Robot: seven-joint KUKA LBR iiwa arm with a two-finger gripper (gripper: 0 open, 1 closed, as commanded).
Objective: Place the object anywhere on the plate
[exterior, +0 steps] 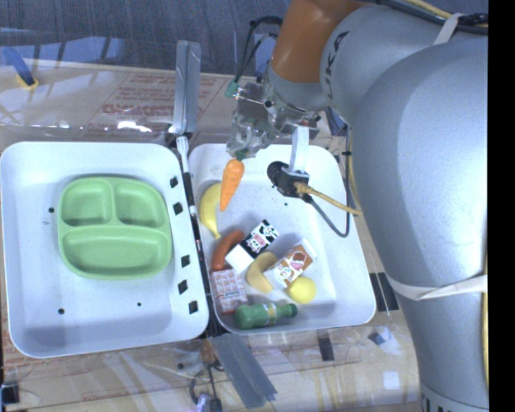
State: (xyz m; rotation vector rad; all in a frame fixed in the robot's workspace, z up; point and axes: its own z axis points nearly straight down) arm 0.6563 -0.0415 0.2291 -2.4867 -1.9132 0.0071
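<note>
Carrot [231, 183] hangs point-down over the right bin [354, 256], leafy end pinched between the fingers of the gripper [243, 147], so the pincer is closed on it at the very top. Tip sits near the banana [209, 210], which lies along that bin's left wall.

Plate [115, 227] is green, three compartments, alone in the left bin [26, 299], well apart from the carrot, across the divider where the two bin walls meet.

Risks, as I read it:
- Grip is on the end only, so the carrot can swing or slip out during the traverse.
- Low tip could catch the divider if the arm moves sideways without lifting.
- Released from height, a round tapered carrot likely rolls off the shallow plate onto the bin floor.
- The clutter below, including milk carton [259, 238], lemon [301, 291] and green bottle [263, 314], would swallow a dropped carrot and make a regrasp messy.
</note>
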